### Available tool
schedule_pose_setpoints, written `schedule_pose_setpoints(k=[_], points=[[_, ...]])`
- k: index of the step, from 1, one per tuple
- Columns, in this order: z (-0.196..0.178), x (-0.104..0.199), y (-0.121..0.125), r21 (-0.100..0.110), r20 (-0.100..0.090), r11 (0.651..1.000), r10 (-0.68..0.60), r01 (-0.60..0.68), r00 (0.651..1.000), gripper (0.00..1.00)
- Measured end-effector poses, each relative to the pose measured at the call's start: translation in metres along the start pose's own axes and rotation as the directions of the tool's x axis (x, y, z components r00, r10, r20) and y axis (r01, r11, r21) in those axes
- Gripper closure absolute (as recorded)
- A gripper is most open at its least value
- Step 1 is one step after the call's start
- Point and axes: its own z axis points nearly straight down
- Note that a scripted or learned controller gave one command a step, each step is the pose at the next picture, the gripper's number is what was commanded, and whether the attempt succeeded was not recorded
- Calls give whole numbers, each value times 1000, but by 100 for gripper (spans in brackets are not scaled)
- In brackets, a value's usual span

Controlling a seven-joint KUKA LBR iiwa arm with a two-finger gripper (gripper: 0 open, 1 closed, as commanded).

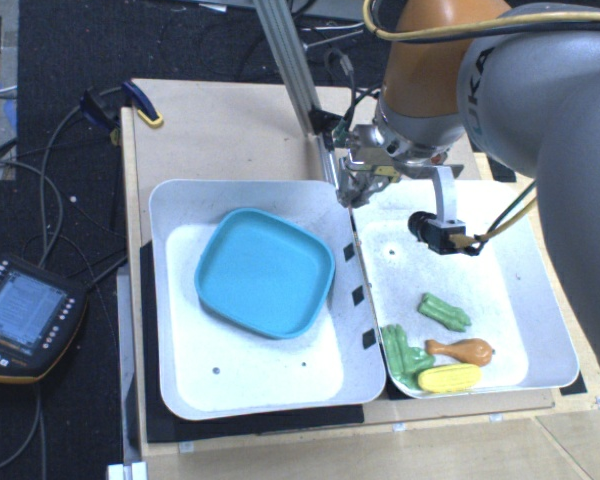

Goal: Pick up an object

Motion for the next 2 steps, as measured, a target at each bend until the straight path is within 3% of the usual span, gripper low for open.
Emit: schedule_pose_setpoints(k=[1, 2], points=[[-2, 52, -4, -1, 0, 1000, -1, 1, 1000, 100], [-2, 49, -4, -2, 1, 1000, 3, -3, 1000, 0]])
